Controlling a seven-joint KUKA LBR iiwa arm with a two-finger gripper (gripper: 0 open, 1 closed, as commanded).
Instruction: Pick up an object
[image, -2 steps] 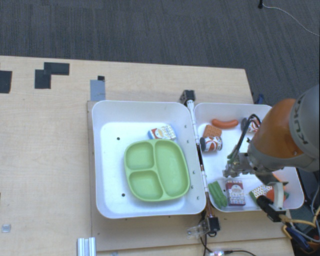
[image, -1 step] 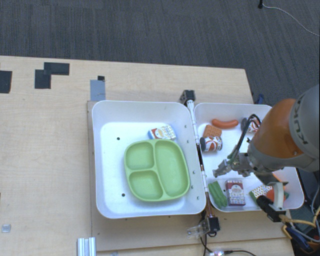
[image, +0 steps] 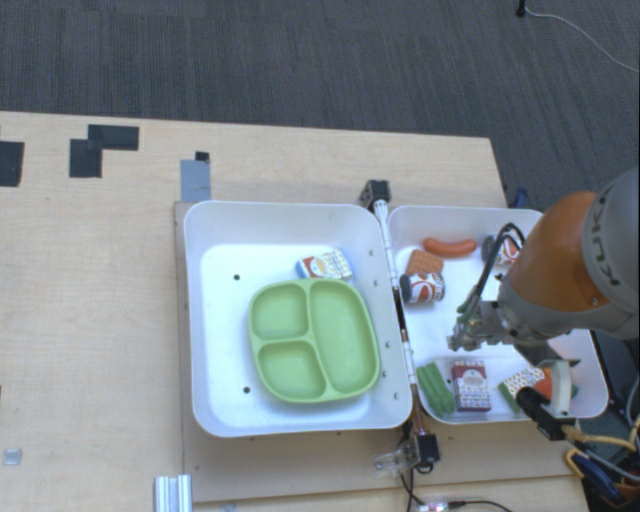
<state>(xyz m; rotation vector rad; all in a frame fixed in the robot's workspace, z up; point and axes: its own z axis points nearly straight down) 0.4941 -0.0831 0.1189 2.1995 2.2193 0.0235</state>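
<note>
Robotics lab setup. Pale wooden worktop (image: 90, 300) on grey carpet floor (image: 300, 60), black tape marks (image: 100, 148) on the wood, two white bins (image: 215, 330) clamped side by side, loose cables (image: 590, 455) at the edge, toy food items like a green divided plate (image: 313, 340), industrial arm (image: 570, 265) overhead.

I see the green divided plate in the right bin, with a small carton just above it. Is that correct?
Not quite. The camera view shows the green divided plate lying in the left bin, not the right one. The rest holds: a small carton sits just above the plate in the picture, in that same bin.
</note>
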